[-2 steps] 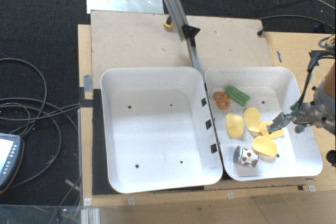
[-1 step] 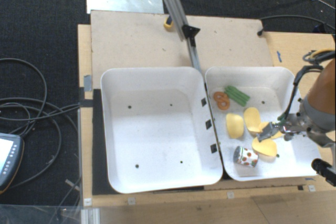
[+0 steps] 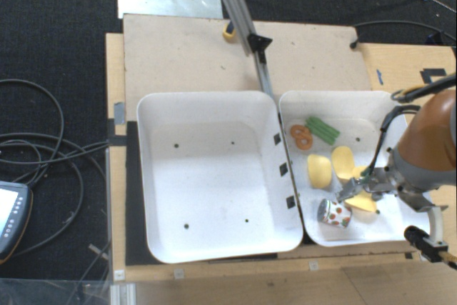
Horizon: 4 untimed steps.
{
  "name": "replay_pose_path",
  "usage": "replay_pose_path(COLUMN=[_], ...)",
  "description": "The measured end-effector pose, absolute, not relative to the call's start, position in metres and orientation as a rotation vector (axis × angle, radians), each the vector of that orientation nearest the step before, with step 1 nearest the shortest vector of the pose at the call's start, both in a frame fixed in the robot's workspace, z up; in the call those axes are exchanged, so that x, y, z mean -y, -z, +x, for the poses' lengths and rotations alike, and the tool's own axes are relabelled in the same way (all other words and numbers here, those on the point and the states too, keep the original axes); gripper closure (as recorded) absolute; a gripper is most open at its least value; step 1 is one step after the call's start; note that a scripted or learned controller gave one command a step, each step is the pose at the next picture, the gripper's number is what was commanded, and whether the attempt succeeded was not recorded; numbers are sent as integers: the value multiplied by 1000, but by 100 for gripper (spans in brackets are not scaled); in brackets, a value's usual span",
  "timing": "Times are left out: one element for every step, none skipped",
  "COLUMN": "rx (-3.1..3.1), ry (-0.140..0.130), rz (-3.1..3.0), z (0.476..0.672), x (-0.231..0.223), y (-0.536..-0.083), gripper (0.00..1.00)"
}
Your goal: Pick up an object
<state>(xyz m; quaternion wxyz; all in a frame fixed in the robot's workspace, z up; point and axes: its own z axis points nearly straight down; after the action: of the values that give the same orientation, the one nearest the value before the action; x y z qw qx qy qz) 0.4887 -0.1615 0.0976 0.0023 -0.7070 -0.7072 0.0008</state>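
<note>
Right bin (image 3: 357,111), near front wall | gripper (image 3: 357,191) low over yellow wedge (image 3: 363,204), touching it; finger gap unclear, can't tell grip | cup (image 3: 333,213) just left | two yellow pieces (image 3: 331,166), pretzel (image 3: 301,136), green piece (image 3: 322,129) behind | left bin (image 3: 207,175) alongside

arm (image 3: 428,146) reaches in from right over right bin (image 3: 357,105) | gripper (image 3: 355,191) low among objects, just beside yellow wedge (image 3: 362,204) | patterned cup (image 3: 333,213) on its side near front wall | two yellow pieces (image 3: 320,171), green piece (image 3: 323,130), orange pretzel (image 3: 301,137) further back | left bin (image 3: 153,175) alongside
</note>
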Motion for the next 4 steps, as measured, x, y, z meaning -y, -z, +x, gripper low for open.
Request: replay_pose_path(rx=[2223, 2232, 2233, 2229], ry=[3, 6, 7, 2], rz=[-2223, -2221, -2222, -2219], z=[491, 486, 484, 485], x=[163, 160, 166, 166], y=[-112, -172, -234, -242], gripper=[100, 100, 100, 100])
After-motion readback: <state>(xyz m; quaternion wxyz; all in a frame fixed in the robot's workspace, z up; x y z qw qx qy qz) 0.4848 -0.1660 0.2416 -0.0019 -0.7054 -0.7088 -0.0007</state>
